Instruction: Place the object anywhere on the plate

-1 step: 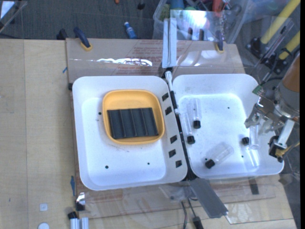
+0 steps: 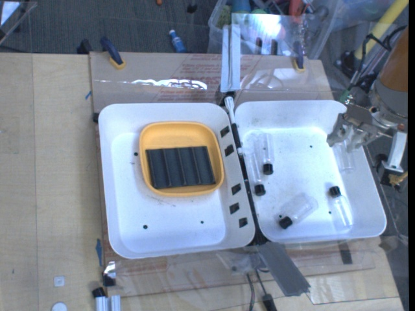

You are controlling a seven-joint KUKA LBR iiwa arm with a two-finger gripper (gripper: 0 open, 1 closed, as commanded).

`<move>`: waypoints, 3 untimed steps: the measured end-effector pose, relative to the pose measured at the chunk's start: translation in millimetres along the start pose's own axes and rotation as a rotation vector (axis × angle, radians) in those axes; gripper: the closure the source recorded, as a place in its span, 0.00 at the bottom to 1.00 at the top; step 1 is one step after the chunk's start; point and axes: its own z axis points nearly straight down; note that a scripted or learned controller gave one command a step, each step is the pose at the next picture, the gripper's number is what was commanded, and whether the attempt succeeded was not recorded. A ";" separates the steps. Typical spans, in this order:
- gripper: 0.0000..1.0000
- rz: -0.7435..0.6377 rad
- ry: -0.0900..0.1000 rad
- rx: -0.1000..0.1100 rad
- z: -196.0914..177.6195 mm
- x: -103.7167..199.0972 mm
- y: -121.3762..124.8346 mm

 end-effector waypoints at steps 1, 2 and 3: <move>1.00 -0.225 0.000 0.000 -30.7 -13.0 77.6; 1.00 -0.441 0.000 -0.003 -74.5 -18.8 98.0; 1.00 -0.719 -0.001 -0.006 -166.4 -32.6 103.6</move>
